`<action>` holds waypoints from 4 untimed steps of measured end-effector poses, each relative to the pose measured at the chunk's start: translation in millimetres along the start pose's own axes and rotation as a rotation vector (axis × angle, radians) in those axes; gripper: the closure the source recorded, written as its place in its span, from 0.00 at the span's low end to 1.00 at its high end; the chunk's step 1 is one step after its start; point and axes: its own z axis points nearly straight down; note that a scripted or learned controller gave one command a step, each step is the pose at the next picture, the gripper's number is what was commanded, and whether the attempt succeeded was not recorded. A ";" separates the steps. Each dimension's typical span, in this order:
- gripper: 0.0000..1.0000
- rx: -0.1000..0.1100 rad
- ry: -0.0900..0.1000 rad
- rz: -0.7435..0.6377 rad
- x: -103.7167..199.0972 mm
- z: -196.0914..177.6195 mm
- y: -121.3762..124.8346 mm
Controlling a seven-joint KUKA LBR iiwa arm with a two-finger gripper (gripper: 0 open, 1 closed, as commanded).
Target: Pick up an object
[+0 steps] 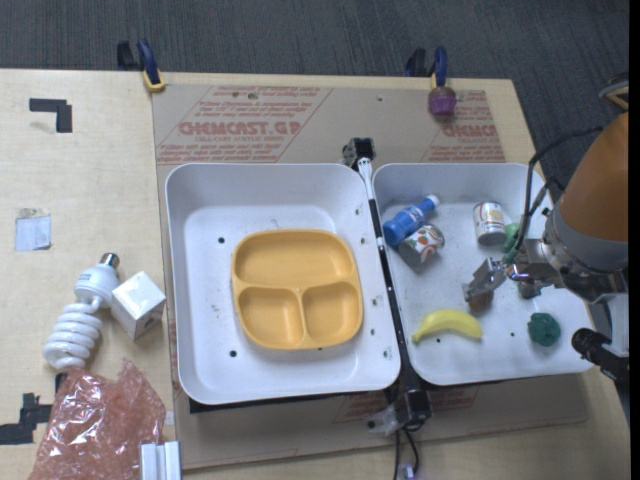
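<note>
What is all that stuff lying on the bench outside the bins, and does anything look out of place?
Left of the bins lie a spiral light bulb, a small white box and crumpled pink plastic wrap, loose on the bench. In the right bin, a blue bottle and a small can lie tipped over.

Even, soft light (faint shadows)

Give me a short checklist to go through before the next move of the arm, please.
1. Hand is over the right bin: ok.
2. Objects lie within the bin, such as the banana: ok.
3. Banana lies apart from the other objects: ok.
4. Hand carries nothing yet: cannot tell.
5. Blue bottle and small can touch, so they are harder to pick singly: not ok.
6. Green ball is free of the arm: ok.
</note>
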 end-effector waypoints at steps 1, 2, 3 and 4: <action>0.00 -0.001 0.000 0.002 7.1 112.4 23.5; 1.00 -0.003 0.000 0.003 6.5 102.4 24.4; 1.00 -0.002 -0.001 0.001 75.7 12.4 -3.3; 0.00 -0.003 -0.001 0.001 75.6 12.4 -3.3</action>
